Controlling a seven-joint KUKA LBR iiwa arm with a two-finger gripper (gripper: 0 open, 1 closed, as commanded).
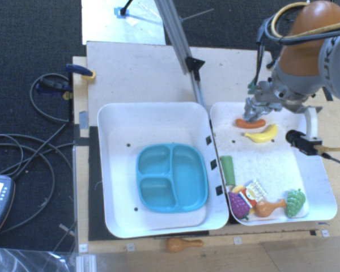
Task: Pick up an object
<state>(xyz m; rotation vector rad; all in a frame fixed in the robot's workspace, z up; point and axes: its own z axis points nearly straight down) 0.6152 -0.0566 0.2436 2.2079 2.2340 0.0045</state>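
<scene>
On the counter (141, 72), the left bin (110, 152) holds a teal divided plate (172, 177). In the right bin (323, 191), a green cucumber (227, 170) lies along the left wall, with purple grapes (238, 204), a drumstick (267, 208) and green grapes (295, 202) near the front. At the back, the end effector (254, 113) sits directly above the orange hot dog (250, 123), a banana (261, 134) just beside. Whether it is wide or narrow I cannot tell. A good grasp probably means straddling the hot dog across its width, clear of the banana.

Grey robot arm (328, 50), rounded orange band (314, 35) above the wrist, yellow and black cables looped over it, dark metal gripper (253, 113)
</scene>
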